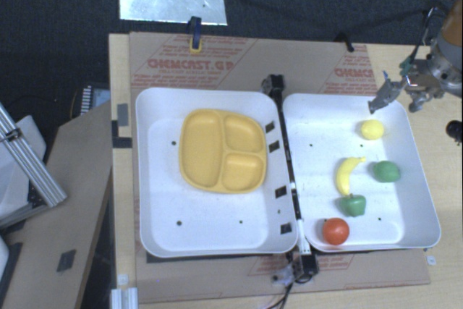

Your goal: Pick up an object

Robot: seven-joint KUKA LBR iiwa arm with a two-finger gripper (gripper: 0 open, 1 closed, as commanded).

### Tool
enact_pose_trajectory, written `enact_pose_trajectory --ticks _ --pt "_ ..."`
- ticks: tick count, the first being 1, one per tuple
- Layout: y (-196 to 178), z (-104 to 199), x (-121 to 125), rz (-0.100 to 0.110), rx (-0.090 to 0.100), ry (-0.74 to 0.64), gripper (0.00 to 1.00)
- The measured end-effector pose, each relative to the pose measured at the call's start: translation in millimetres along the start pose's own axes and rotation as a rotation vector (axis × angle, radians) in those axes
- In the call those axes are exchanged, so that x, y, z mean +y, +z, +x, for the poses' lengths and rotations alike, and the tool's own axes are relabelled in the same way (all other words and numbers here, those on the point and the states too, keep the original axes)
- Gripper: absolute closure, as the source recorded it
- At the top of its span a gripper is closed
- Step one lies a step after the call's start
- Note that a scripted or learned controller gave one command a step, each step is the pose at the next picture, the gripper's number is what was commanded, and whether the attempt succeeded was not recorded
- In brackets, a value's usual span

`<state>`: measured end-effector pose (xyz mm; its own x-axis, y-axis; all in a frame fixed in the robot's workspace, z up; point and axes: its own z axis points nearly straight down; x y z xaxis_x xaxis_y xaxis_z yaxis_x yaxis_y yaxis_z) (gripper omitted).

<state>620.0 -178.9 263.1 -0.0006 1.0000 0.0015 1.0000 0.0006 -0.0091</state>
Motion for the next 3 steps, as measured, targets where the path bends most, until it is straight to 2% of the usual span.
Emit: enact_pose_trajectory --ticks 1,2,3 --pt "-6.6 0.6 2.0 -0.010 -0.002 -0.003 0.00" --pt "35.5 2.5 6.0 -0.008 -0.002 -0.002 0.00" --pt "93.5 4.6 14.9 -0.007 -0.001 -0.005 0.00"
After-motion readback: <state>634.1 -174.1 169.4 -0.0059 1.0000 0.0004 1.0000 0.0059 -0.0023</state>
